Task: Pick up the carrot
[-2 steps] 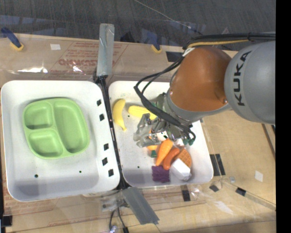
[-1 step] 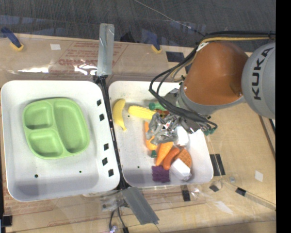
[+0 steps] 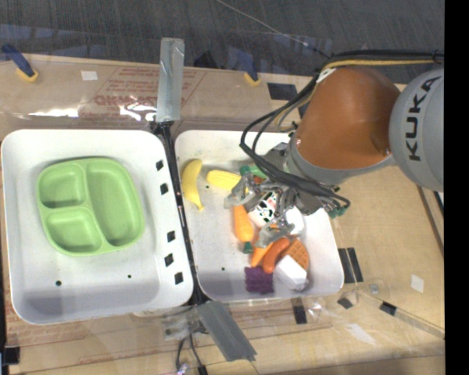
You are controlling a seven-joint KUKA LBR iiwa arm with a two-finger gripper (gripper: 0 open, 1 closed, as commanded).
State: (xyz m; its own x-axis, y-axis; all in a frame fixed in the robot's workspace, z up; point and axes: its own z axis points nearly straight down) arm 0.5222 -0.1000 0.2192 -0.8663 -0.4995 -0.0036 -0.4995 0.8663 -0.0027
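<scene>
Tan bench top point(image 3: 86, 92) (taped plastic sheeting over it), dark ribbed floor point(image 3: 78, 6) behind

Two white bins point(image 3: 16, 209); left of the arm point(image 3: 352, 123), one green tray point(image 3: 90, 204), one banana point(image 3: 191, 183), one carrot point(image 3: 242, 223).

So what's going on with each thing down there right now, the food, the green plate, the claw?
carrot: lying in the right bin, just left of the gripper, not lifted.
banana: lying near the right bin's left wall.
purple piece: resting by the right bin's front wall.
green divided plate: flat in the left bin.
right bin: holds the toy food.
gripper: low over the food pile; grip unclear.
</scene>
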